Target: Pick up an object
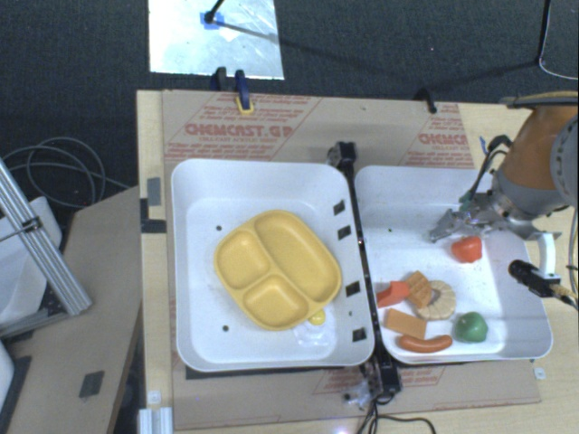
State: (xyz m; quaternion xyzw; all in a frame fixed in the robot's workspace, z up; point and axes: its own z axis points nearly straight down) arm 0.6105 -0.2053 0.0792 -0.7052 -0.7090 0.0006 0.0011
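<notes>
Dark carpet around the desk (298, 120), two white bins side by side on it. Left bin (194, 333) holds a yellow divided plate (276, 268). Right bin (534, 333) has toy food: red tomato (467, 250), orange carrot piece (393, 292), cracker (435, 298), cheese wedge (405, 322), sausage (424, 343), green lime (470, 327). Gripper (448, 229) low in right bin, just left of the tomato, can't tell its state
</notes>
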